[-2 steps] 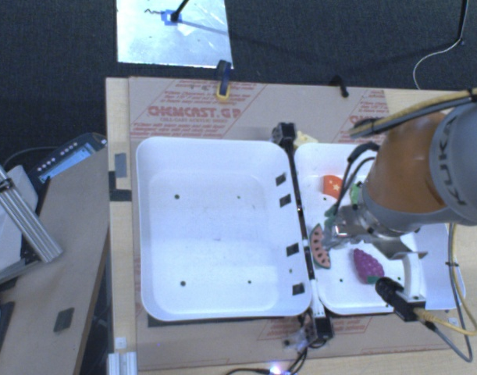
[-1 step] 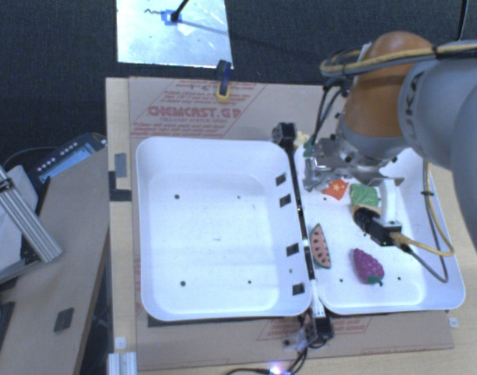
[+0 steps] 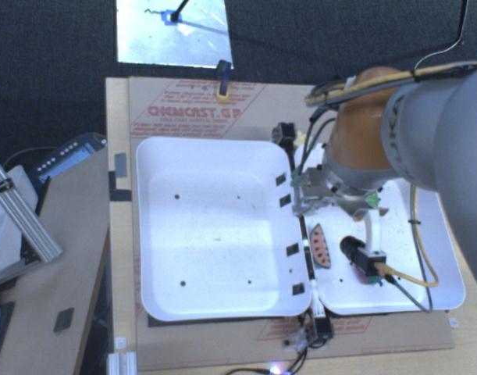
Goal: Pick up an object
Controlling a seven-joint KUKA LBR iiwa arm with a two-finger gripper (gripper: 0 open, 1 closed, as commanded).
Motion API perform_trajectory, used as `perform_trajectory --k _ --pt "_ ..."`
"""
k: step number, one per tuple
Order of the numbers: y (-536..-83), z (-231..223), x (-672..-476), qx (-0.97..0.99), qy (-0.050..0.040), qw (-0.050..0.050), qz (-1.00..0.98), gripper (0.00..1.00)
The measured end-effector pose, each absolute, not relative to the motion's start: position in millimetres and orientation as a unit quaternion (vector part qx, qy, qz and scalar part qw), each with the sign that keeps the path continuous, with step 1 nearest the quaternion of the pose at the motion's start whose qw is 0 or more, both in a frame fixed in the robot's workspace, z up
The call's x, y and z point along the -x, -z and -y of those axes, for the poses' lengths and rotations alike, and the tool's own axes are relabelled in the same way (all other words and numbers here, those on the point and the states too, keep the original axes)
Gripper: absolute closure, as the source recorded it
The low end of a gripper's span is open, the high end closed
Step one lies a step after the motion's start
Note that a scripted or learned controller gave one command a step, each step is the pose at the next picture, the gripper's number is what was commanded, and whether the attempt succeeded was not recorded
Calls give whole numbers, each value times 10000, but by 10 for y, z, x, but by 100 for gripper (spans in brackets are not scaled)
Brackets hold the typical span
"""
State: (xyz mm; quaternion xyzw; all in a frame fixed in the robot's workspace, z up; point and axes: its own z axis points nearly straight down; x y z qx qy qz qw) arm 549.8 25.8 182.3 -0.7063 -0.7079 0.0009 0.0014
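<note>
The claw is hanging low over the right bin, close to that bin's left wall. Whether it is spread or pressed together cannot be told, and nothing is showing in its grip. The grey arm is reaching in from the right, its orange band sitting just above the claw.

A dark carpet is covering the floor around the table. A brown board with red print is lying on the table and carrying both bins. The left bin is taking up the middle of the board, its white floor showing fine specks and four dark dots. The right bin is touching it side by side, and black clips are sitting along the seam between them.

Beyond the table's far edge, a shiny sheet is lying on the carpet. At the left, a pale side bench is holding a slanted metal rail and a dark keypad.

The slice, a red melon wedge with dark seeds and a green rind, is lying flat in the right bin beside its left wall, just below the claw and apart from it. A yellow clamp is gripping the board's far edge.
</note>
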Motion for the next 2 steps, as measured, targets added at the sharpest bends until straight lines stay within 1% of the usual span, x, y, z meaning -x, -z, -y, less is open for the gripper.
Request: perform_trajectory --k 1,2 --pt "-2649 -991 -5599 7034 38 -19 7107 100" --pt "-1801 -626 -4944 7078 -35 33 7064 100"
